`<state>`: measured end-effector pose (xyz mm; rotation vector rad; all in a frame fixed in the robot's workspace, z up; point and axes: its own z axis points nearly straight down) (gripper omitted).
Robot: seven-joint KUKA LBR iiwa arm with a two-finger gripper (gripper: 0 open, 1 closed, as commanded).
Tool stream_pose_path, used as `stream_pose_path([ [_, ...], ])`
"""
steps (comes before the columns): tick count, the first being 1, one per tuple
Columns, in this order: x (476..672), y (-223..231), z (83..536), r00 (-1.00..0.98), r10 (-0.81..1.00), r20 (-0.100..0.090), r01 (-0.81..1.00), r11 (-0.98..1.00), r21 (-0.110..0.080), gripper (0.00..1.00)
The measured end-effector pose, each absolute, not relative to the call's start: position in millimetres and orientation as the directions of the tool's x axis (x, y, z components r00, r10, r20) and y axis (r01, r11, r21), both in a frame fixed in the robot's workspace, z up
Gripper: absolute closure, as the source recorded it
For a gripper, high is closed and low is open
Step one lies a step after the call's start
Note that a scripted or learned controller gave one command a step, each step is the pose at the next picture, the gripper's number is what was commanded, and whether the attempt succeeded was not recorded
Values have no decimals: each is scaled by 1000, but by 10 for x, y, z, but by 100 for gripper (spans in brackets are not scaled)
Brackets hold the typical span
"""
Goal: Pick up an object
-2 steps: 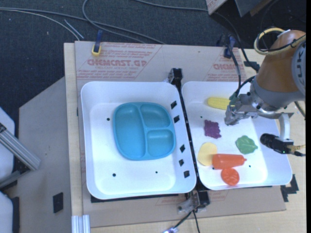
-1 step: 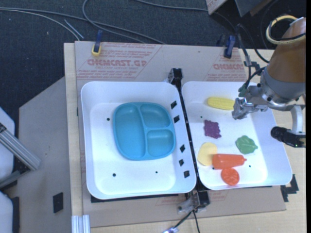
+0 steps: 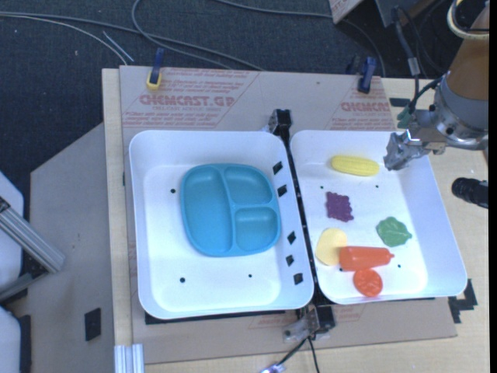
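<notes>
- The gripper point(image 3: 397, 155) hangs over the upper right part of the right bin point(image 3: 435, 208), at about 2 o'clock from that bin's middle; whether its jaws are apart or closed cannot be told from this angle, and nothing shows between them.
- A yellow corn cob point(image 3: 355, 165) lies just beside the gripper, at its 9 o'clock, apart from it.
- A purple bunch of grapes point(image 3: 338, 206) sits at 6 o'clock of the corn.
- A green leafy piece point(image 3: 394, 231) lies at 4 o'clock of the grapes.
- An orange carrot point(image 3: 363, 257) lies across the bin's lower part, touching a pale yellow round piece point(image 3: 329, 245) at its 9 o'clock.
- A red-orange round fruit point(image 3: 368, 283) sits just at 6 o'clock of the carrot.
- The left bin point(image 3: 155, 208) holds a blue divided plate point(image 3: 230, 208) near its middle.
</notes>
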<state>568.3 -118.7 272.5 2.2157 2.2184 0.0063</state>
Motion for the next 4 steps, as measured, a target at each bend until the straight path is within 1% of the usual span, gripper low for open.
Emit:
stream_pose_path([
  [1,5613,-780,2638,-4,1000,2,1000,4,-3,100],
  [2,5557,-237,2636,-6,1000,3,1000,6,-2,100],
  [3,5419,185,2576,-4,1000,2,1000,4,-4,100],
  [4,5313,720,2524,-6,1000,3,1000,6,-4,100],
])
